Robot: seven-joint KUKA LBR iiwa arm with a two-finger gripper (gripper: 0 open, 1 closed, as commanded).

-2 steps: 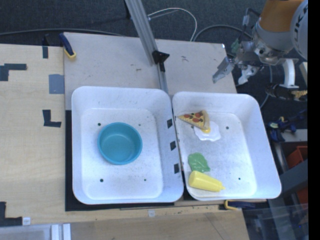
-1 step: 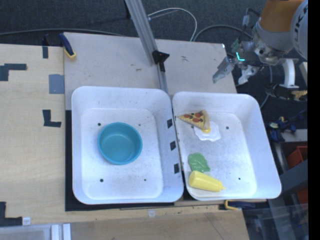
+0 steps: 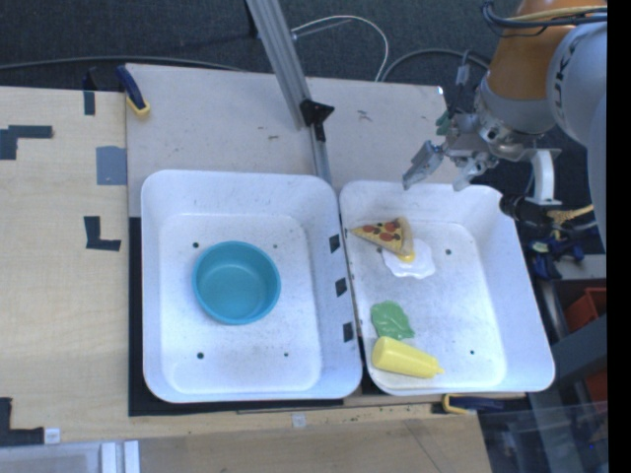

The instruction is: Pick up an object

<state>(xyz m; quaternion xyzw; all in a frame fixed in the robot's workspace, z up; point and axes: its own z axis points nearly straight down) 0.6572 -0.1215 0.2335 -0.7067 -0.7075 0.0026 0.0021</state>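
A pizza slice lies at the back left of the right bin, partly on a white fried egg. Farther forward sit a green leaf and a yellow corn-shaped piece. A blue bowl stands in the left bin. My gripper hangs above the back rim of the right bin, behind and to the right of the pizza. Its two fingers are spread apart with nothing between them.
A slanted metal pole rises behind the bins, its base near the gap between them. Cables loop over the bench at the back. A blue-and-yellow clamp sits at the back left of the bench.
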